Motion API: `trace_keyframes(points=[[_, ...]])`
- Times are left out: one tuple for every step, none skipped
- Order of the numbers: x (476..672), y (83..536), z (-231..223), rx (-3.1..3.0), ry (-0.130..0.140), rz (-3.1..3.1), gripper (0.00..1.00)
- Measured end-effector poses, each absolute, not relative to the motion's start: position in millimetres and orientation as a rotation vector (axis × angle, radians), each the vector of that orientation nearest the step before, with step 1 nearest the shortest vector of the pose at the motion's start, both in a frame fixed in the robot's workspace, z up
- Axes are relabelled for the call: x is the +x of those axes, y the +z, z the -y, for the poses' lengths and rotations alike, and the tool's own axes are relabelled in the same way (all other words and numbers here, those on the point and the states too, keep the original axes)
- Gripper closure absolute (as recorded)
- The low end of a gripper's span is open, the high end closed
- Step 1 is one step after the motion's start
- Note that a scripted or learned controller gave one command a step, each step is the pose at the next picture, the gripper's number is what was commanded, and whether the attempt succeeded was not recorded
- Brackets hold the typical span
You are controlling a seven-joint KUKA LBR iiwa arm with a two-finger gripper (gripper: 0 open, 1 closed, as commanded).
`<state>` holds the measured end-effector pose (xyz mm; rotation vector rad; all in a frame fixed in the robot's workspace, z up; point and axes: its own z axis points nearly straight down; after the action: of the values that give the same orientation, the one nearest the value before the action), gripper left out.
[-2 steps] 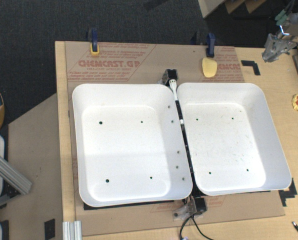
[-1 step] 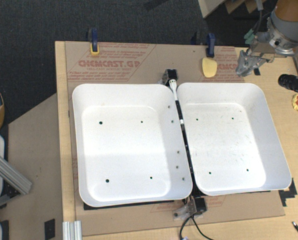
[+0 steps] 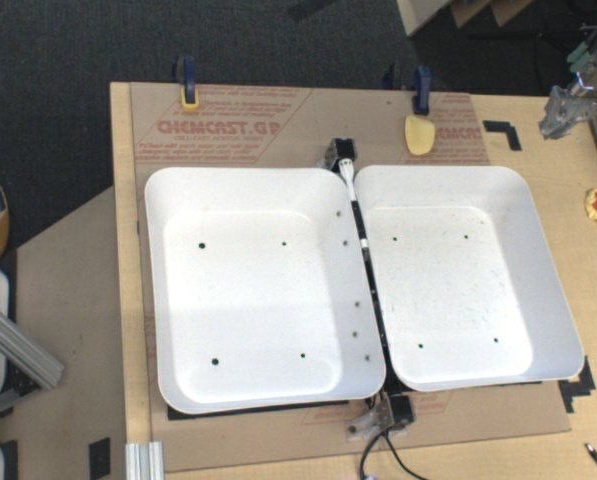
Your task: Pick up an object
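Two shallow white bins lie side by side on a brown board. The left bin (image 3: pixel 248 288) and the right bin (image 3: pixel 458 278) each show a bare white floor with a few small black dots. A small pale yellow piece (image 3: pixel 419 134) rests on the board just behind the right bin's far rim, outside both bins.
Blue clamps (image 3: pixel 187 76) (image 3: pixel 421 86) pin the board's far edge. A thin black strip (image 3: pixel 363 258) runs between the bins, with a connector and cable (image 3: pixel 383 418) at its near end. A metal fixture (image 3: pixel 568 108) and a small red-orange item (image 3: pixel 596 204) sit at the right.
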<state>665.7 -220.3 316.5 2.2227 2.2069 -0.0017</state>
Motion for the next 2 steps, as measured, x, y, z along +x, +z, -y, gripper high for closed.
trace_keyframes(points=[[666.5,252.3,107.1,2.217,-0.001,-2.239,1.0],[667.6,367.8,145.3,2.213,0.011,-2.209,1.0]])
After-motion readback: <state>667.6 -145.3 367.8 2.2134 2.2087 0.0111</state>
